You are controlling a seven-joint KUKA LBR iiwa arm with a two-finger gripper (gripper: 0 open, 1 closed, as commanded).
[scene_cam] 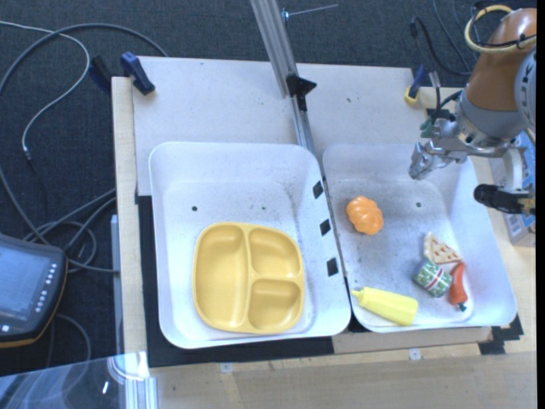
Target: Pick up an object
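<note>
The right bin (477,228) holds several small items: an orange pumpkin-like toy (365,216) near its middle left, a yellow corn-like piece (387,305) at the front edge, a tan cracker-shaped wedge (440,250), a green patterned block (433,279) and a red-orange carrot-like piece (459,285) at the front right. My gripper (421,164) hangs over the bin's back right part, well apart from all of them. Nothing shows between its fingers.
The left bin (170,177) holds a yellow divided plate (249,276). A metal post (272,24) rises at the back between the bins. Blue clamps (137,72) sit at the bench's back corners. Cables lie on the dark floor at left.
</note>
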